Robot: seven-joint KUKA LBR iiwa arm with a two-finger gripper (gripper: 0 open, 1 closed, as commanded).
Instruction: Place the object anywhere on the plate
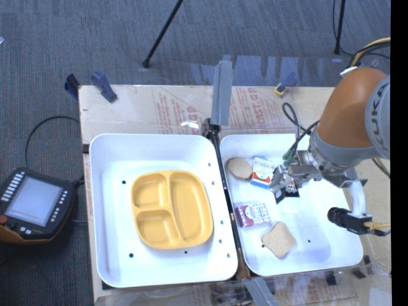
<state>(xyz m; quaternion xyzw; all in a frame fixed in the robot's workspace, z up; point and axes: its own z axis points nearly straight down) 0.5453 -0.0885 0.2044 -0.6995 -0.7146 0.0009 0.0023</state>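
Yellow plate (pixel 172 208) (three compartments) lies flat in the left bin (pixel 108 164)

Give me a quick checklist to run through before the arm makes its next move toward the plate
1. Plate sits flat in the left bin: ok.
2. Plate compartments free to receive: ok.
3. Gripper over the right bin, beside the small carton: ok.
4. Object held between fingers: cannot tell.
5. Toast slice, wrapped packet and round cookie lie apart from the gripper: ok.
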